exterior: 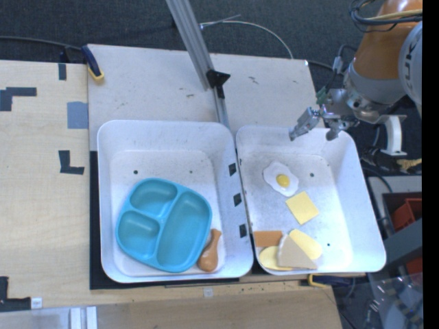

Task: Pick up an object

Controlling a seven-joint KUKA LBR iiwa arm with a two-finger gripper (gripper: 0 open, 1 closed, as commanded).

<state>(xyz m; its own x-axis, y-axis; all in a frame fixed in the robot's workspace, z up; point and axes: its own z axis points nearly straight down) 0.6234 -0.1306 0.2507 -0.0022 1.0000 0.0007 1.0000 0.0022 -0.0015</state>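
My gripper (317, 130) hangs over the far edge of the right bin (357, 184), its two fingers spread apart with nothing between them. Below it in that bin lie a toy fried egg (281, 179), a flat yellow cheese square (302, 207), an orange block (267, 238), a pale wedge (299, 250) and a yellow piece (269, 257) under it at the near edge. The egg is the closest item, a short way nearer and to the left of the fingers.
The left bin (110, 149) holds a blue divided plate (164, 223) and a brown toy drumstick (211, 251) against its near right side. A slanted metal rail (192, 36) crosses the bench behind the bins. Cables lie at the right.
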